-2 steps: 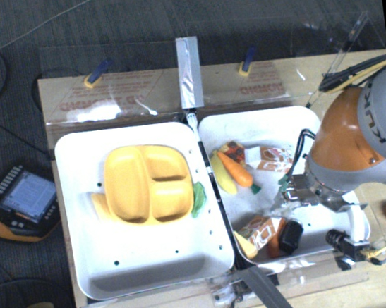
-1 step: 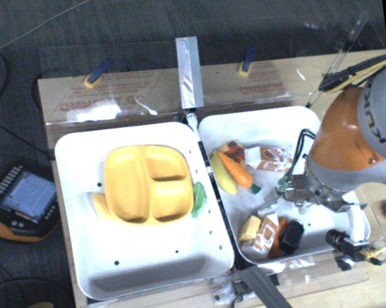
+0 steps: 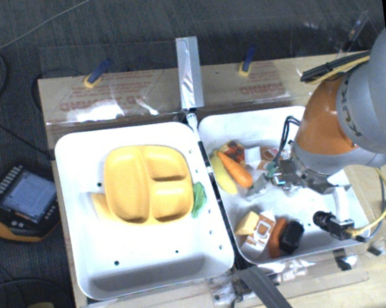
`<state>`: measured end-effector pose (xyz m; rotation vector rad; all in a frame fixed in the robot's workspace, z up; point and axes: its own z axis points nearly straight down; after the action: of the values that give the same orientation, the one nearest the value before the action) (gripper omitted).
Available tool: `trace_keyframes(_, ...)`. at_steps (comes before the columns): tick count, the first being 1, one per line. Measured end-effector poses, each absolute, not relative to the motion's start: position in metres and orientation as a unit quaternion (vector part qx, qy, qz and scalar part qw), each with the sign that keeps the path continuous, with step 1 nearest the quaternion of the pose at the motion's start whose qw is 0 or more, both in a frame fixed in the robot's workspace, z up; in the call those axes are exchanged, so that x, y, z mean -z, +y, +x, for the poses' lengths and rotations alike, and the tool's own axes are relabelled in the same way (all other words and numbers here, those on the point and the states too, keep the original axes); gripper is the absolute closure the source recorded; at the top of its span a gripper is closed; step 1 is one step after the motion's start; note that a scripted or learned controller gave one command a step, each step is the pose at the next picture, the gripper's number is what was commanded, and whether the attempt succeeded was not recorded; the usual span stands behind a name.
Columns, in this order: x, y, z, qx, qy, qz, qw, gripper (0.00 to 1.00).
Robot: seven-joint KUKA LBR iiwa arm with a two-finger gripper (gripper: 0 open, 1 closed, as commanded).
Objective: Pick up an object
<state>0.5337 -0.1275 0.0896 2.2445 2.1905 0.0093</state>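
Pincer (image 3: 259, 181) is down low in the right bin (image 3: 274, 120), reaching leftward toward the carrot (image 3: 236, 170) and the yellow banana-like piece (image 3: 223, 174) that lie against the bin's left wall. Whether anything sits in its grip I honestly cannot tell from where I stand; the tip is lost in a jumble of grey metal and small items. Behind it the arm (image 3: 359, 119) comes in from the right, its orange band (image 3: 321, 128) bent over the bin's right half and the wrist angled down and to the left. Nearer the front of that bin sit a tan block (image 3: 255, 227), a reddish piece (image 3: 276, 233) and a black object (image 3: 291, 237), bunched together and well apart from the tip. Over in the left bin (image 3: 78, 201) a yellow divided tray (image 3: 147, 182) rests, with a green item (image 3: 198, 199) at its right edge.
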Motion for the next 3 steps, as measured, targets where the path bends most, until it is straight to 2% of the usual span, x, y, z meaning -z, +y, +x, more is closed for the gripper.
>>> trace_keyframes(1,-0.090,-0.098,0.592,-0.0028,0.707,0.708,0.006,0.00)
trace_keyframes(2,-0.088,-0.101,0.651,-0.0005,0.655,0.756,0.002,0.00)
trace_keyframes(3,-0.147,-0.099,0.624,0.0020,0.625,0.781,0.000,0.00)
